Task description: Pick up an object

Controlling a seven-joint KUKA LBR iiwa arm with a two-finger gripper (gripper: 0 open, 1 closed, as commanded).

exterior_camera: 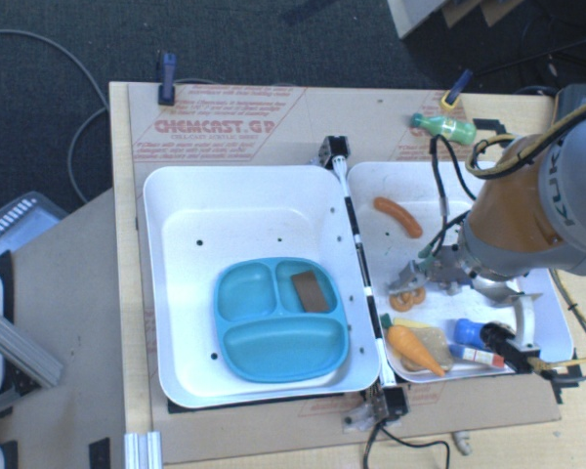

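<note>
We see the gripper [410, 283] low in the right bin [371, 179], just above a pretzel [407, 300]; how it is set, we cannot tell. With the carrot [413, 348] and 1 sausage [398, 216] near, a close could slip off or nudge neighbours.

bench board [215, 125] | red print "CHEMCAST GP" | smaller lines unreadable
</note>
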